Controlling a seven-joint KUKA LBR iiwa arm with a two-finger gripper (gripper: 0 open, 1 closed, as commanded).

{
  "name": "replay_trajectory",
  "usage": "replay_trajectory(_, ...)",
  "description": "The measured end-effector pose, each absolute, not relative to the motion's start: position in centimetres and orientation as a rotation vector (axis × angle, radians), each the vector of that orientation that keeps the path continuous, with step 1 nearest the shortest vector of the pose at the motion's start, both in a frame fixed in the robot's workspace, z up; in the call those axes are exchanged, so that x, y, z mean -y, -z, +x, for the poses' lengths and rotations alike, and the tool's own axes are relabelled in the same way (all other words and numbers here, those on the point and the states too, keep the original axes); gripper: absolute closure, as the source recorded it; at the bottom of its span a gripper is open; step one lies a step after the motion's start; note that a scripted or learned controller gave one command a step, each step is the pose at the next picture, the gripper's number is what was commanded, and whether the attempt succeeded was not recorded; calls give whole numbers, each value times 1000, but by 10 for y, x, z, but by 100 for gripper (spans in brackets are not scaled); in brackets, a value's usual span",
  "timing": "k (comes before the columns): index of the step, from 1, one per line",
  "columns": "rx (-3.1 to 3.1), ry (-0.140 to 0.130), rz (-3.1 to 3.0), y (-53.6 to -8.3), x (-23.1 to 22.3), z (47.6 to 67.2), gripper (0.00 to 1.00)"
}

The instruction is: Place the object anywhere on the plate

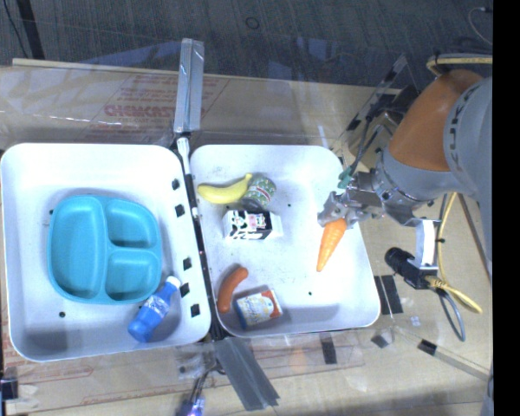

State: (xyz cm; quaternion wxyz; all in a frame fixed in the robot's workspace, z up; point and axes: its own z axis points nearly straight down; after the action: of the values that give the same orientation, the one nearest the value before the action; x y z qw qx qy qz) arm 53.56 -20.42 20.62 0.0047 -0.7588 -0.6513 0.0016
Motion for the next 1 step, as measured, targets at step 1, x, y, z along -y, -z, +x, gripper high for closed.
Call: replay_trajectory(1,1975,-5,-2437,-197,135,612,100)
